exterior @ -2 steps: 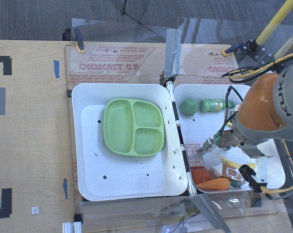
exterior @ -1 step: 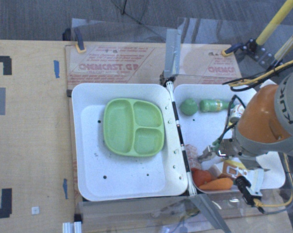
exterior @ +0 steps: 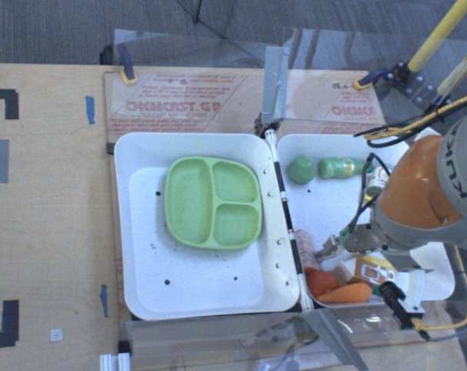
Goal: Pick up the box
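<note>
The arm (exterior: 427, 199) is cut off at the picture's 3 o'clock edge and hides much of the right bin (exterior: 326, 207), including part of the box (exterior: 375, 270).

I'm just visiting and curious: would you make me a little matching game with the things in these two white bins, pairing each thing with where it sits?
Things:
1. pale green divided plastic plate
2. round green ball-like object
3. light green bottle-shaped object lying on its side
4. orange carrot-shaped object

Places:
A. near edge of the right bin, under the arm
B. far end of the right bin, beside the divider
C. middle of the left bin
D. far end of the right bin, just right of the ball

Pairs: 1-C, 2-B, 3-D, 4-A
</note>
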`<state>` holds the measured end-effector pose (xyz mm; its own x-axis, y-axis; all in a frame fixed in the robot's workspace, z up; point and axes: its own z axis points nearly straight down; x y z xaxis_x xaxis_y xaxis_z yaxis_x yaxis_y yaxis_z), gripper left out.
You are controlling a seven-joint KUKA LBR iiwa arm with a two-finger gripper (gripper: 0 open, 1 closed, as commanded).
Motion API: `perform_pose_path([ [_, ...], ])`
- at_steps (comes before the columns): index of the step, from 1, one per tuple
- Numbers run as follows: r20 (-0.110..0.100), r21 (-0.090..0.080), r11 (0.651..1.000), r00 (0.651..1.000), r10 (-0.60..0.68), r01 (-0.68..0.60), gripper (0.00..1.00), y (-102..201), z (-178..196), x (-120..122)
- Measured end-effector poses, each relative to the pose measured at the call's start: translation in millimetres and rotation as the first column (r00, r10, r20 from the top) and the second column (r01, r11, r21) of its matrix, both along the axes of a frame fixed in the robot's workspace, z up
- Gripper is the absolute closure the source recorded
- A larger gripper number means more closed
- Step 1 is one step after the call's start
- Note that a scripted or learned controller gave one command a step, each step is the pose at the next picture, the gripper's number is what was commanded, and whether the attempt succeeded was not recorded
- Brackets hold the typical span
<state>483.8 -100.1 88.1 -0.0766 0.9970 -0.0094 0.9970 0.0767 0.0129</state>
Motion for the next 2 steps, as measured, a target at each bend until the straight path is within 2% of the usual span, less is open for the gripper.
perform_pose_path([
  [1, -0.003, 0.0, 0.997, 0.997, 0.084, -0.084, 0.0, -1.3, -0.1, -0.6],
  [2, -0.005, 0.006, 1.0, 1.0, -0.029, 0.03, 0.0, -25.2, -0.4, 57.4],
])
